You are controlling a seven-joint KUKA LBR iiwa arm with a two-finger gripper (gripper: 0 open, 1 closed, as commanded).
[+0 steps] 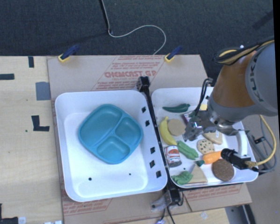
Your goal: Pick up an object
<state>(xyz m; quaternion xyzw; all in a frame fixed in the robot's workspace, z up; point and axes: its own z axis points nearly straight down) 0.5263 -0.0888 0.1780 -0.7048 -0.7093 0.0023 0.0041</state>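
The bench carries a cardboard sheet [128,74] clamped at its far edge, with two white bins set side by side on it over dark carpet.

The gripper [193,129] hangs low over the right bin [248,176], amid the toy food; whether it is apart or together cannot be told, and nothing is seen held. The arm [244,87] reaches in from the right, wrist bent steeply downward, evidently placed for a pick.

Just beside the gripper lie a tan round piece [175,127], a banana [166,132], a green pepper [177,107] and a chocolate-chip cookie [204,145]; a carrot [210,157] and small can [173,155] lie nearer the front.

The left bin [68,136] holds a blue divided plate [110,133], well apart from the gripper.
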